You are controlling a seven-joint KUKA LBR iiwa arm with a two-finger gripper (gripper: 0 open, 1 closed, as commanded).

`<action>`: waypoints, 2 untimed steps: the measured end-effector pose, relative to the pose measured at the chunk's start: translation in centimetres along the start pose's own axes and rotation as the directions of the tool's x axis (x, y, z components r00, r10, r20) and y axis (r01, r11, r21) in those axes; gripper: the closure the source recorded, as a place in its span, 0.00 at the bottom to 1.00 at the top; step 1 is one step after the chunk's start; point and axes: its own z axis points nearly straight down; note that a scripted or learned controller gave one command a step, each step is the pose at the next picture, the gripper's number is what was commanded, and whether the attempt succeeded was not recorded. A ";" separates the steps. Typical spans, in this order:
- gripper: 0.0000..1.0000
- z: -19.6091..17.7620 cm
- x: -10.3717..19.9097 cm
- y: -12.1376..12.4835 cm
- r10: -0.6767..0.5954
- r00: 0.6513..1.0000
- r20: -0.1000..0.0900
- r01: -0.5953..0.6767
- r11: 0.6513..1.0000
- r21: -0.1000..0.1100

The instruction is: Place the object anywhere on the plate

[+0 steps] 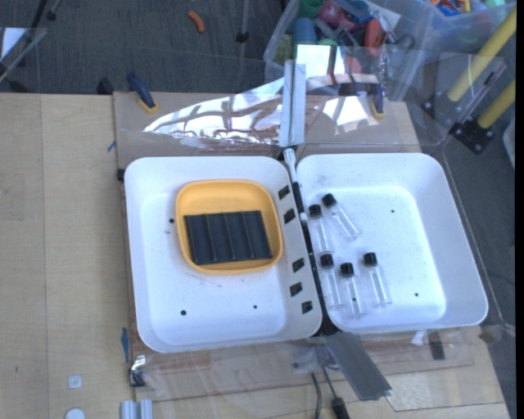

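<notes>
Yellow plate point(225, 192) sitting in the left white bin point(155, 303), towards the far side of its floor. Lying flat on the plate, covering most of its middle: a black ribbed slab point(228, 237) (four or so lengthwise ridges, edges roughly square to the plate's rim).

Right of the plate, across the seam between the bins, in the right white bin point(426, 213): five small clear vials point(348, 282) with black caps, all lying on their sides. Two of them level with the plate's far half, close together. Three more level with the plate's near edge and a little nearer the camera, side by side and almost parallel, caps pointing away. None touching the plate.

Between plate and vials, a row of small black tabs point(289, 216) along the seam.

Beyond the plate, past the bins' far rim, crumpled silver foil point(237, 123) (shiny, hard to read in detail). Farther off, right of the plate, a clear tub point(368, 24) of coloured odds and ends.

As for the pincer, released or clenched: cannot tell.
</notes>
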 end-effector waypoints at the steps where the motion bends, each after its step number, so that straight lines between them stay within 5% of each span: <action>1: 1.00 0.0 2.0 -1.6 -0.288 0.958 0.000 0.288 0.958 0.001; 2: 1.00 0.0 1.2 -0.3 -0.547 0.837 0.000 0.547 0.837 0.003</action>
